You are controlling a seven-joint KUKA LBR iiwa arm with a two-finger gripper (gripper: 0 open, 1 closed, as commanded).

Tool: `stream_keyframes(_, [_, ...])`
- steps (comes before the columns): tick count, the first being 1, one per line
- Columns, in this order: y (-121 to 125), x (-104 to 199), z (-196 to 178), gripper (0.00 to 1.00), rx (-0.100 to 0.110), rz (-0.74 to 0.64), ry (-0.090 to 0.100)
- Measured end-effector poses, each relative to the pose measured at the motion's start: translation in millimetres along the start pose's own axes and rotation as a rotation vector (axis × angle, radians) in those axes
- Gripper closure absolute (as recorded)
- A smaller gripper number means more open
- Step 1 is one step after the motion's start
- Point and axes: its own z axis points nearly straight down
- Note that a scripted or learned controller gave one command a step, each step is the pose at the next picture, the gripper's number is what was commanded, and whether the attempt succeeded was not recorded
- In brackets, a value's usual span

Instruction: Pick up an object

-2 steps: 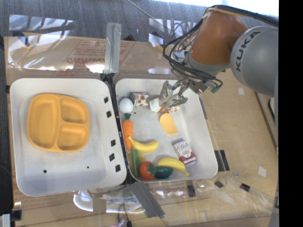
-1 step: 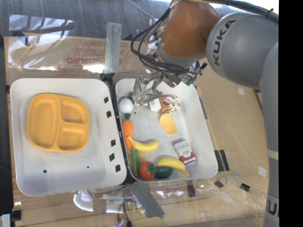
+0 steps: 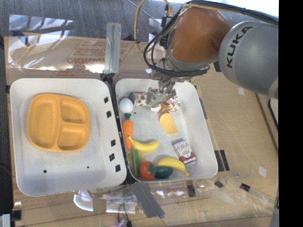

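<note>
The right bin (image 3: pixel 204 131) holds a white ball (image 3: pixel 126 105), a patterned packet (image 3: pixel 165 104), a yellow cheese-like wedge (image 3: pixel 168 124), an orange carrot (image 3: pixel 128 132), two bananas (image 3: pixel 145 146) (image 3: pixel 173 165), a red carton (image 3: pixel 183 152), a tomato (image 3: pixel 146 170) and green pieces (image 3: pixel 164 172). My gripper (image 3: pixel 157 97) hangs over the bin's far end, right above the patterned packet. Nothing shows between its fingers from this angle.
The left bin (image 3: pixel 19 164) carries a yellow divided plate (image 3: pixel 57 122). A black divider with clips (image 3: pixel 115 126) separates the bins. The arm's orange band (image 3: pixel 194 34) and cables (image 3: pixel 151 13) loom over the far rim of the right bin. Cardboard surrounds both bins.
</note>
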Motion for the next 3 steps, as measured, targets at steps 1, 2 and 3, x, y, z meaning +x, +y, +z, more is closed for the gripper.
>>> stream_keyframes(1, [-3.2,48.1,-10.4,1.0,0.0,-0.331,0.0])
stream_keyframes(2, [13.4,90.1,17.6,1.0,-0.007,-0.541,-0.002])
stream_keyframes(3, [13.5,90.6,17.2,0.0,-0.007,-0.541,-0.001])
